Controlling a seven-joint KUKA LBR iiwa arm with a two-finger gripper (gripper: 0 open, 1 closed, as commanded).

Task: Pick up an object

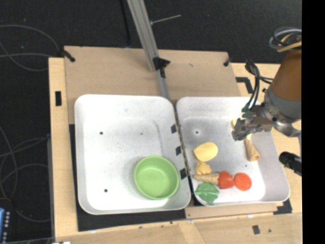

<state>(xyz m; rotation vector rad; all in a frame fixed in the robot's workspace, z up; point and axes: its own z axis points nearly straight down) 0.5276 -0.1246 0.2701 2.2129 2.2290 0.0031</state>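
The pincer (242,131), its state impossible to tell, is being held at the frame's right over the right bin (213,111), just beside a tan stick (251,150), judged light, stiff, best gripped mid-length.

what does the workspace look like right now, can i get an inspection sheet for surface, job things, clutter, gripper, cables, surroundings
surface: bench bearing left bin and right bin, side by side
job's things: in the right bin, yellow lump, two red balls, green piece, tan stick
clutter: green bowl in the left bin
grippers: gripper over the right bin's far right part, above the tan stick
cables: black cables on the dark floor, left
surroundings: slanted metal pole
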